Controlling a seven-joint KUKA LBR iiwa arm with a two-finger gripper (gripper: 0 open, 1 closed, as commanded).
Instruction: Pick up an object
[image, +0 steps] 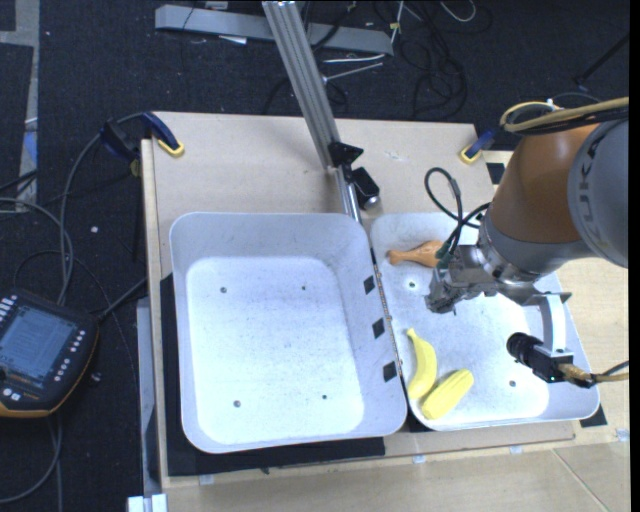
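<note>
My gripper (442, 300) hangs over the upper middle of the right bin (480, 415), pointing down toward the bin floor. I see nothing between its fingers. A yellow banana (422, 362) lies near the bin's left wall, below and left of the gripper. A second yellow piece (446, 393) rests against the banana's lower end. An orange-tan object (415, 255) lies at the bin's top edge, just up and left of the gripper and partly hidden by the arm.
The left bin (195, 330) sits beside the right one, sharing a raised middle wall. A slanted metal pole (310, 90) rises behind the bins. Clamps hold the wooden bench's far corners, and a teach pendant (35, 350) lies at far left.
</note>
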